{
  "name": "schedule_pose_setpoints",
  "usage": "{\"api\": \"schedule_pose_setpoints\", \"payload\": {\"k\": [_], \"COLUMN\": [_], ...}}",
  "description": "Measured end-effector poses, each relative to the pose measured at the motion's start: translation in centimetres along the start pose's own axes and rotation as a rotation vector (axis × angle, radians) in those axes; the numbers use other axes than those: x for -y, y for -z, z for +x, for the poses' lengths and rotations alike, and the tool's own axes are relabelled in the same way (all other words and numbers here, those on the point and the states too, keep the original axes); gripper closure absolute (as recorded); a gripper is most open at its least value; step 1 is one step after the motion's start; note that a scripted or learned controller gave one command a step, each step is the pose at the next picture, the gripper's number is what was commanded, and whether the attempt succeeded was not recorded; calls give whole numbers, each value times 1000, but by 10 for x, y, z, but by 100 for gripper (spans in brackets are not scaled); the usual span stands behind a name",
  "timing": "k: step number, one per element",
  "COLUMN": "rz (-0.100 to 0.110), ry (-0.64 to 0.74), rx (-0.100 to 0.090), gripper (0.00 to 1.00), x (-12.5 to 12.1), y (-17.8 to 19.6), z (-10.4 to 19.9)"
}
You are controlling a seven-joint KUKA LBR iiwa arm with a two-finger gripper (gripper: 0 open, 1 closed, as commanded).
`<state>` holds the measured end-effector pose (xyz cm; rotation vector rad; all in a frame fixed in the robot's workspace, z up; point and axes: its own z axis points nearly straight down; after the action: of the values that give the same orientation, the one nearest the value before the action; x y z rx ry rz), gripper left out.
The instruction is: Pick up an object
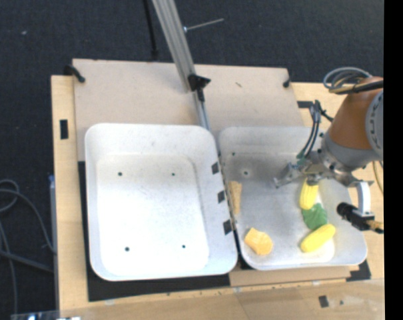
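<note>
Pincer (306, 179): over the right bin (254, 145), arm entering from the right; grip state cannot be told. Yellow corn-like toy (308, 195): directly beneath and touching its tip. Green piece (314, 215): just below. Yellow banana-shaped toy (317, 238): further down. Orange-yellow block (258, 241): lower left. Left bin (151, 202): well left, on the desk (64, 179).

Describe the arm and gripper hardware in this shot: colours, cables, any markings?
Grey arm with a broad orange band above the wrist. Grey looped cables sit atop it; thin dark cables run down its side. The gripper is metallic grey, with a white-and-black part alongside. No markings legible.
</note>
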<state>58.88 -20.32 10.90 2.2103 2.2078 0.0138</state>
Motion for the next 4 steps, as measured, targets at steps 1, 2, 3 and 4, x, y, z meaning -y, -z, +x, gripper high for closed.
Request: {"api": "schedule_pose_setpoints", "payload": {"k": [1, 2, 3, 4], "rz": [-7, 12, 10, 16], "ry": [-2, 3, 4, 7], "rx": [1, -4, -3, -5], "gripper": [100, 100, 100, 100], "x": [-2, -12, -13, -14], "y": [13, 59, 123, 136], "z": [-1, -3, -10, -11]}}
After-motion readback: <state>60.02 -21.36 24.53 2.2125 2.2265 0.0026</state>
